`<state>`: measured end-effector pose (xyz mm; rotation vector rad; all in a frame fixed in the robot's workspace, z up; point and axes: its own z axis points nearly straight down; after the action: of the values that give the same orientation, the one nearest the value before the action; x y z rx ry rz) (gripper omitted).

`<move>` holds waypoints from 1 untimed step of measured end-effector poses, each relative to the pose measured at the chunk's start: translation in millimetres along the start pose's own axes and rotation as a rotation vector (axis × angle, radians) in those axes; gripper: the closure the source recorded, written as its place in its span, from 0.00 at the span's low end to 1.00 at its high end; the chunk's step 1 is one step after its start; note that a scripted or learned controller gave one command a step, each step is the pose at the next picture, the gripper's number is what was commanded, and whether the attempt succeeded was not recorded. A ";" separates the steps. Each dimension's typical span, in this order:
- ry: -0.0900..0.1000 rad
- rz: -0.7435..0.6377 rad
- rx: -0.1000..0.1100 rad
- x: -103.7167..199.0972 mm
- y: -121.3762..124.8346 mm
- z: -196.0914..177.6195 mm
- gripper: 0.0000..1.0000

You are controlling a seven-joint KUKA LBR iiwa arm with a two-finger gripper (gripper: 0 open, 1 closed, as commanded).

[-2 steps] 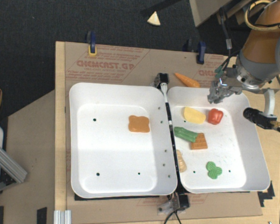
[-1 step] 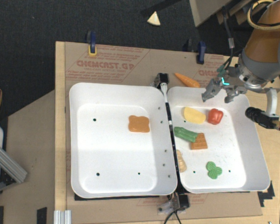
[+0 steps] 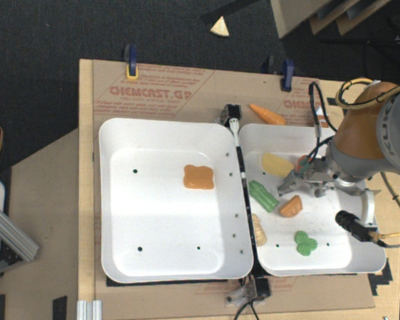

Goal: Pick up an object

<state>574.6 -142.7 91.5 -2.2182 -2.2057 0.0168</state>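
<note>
Toast-like orange slab (image 3: 198, 177) lies flat near the middle of the left bin (image 3: 118, 185). Right of the divider, in the right bin (image 3: 341, 264), a green pickle-shaped piece (image 3: 262, 196) runs its long axis from upper left to lower right. Beside it sit a yellow wedge (image 3: 277, 165), a small orange chunk (image 3: 291, 206) and a green lump (image 3: 306, 243) lower down. The gripper (image 3: 304, 180) hangs over the chunk at centre right; I cannot tell its fingers' state.

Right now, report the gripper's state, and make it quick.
Gripper: low in the right bin, among the yellow piece, the green piece and the orange piece; open or closed cannot be told, and nothing is visibly held.
</note>
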 end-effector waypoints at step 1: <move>0.001 -0.008 -0.011 48.6 -21.3 8.4 0.00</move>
<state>553.4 -93.9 83.6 -2.2144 -2.2198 0.0027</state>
